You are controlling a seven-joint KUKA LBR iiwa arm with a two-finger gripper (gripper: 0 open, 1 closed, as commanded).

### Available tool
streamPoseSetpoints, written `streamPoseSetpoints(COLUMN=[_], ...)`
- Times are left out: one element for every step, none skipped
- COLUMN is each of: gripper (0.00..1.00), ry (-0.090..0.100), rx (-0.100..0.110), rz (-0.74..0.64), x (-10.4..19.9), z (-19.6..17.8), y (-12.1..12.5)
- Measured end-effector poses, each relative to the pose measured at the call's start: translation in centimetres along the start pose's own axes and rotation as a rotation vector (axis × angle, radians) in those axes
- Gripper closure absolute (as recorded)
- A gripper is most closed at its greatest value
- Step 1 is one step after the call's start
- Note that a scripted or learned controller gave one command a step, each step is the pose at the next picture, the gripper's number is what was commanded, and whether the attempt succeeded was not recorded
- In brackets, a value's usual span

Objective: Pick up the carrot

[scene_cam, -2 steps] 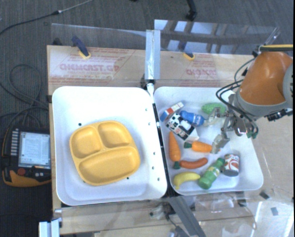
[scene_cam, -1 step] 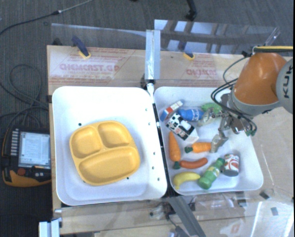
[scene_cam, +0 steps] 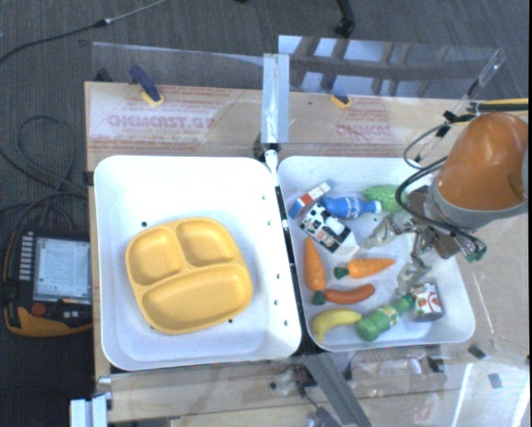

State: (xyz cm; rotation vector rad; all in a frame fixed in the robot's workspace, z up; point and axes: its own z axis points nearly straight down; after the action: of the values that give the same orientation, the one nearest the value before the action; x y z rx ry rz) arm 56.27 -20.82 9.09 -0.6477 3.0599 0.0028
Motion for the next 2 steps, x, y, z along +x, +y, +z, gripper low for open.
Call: streamPoseSetpoints(gripper=[1.0,1.0], ry=[-0.009,0.008], rx=[0.003,-0.003], rz=[0.001,-0.14], x=[-0.3,-1.3], z=[-1.2,-9.4], y=[0.0,0.6])
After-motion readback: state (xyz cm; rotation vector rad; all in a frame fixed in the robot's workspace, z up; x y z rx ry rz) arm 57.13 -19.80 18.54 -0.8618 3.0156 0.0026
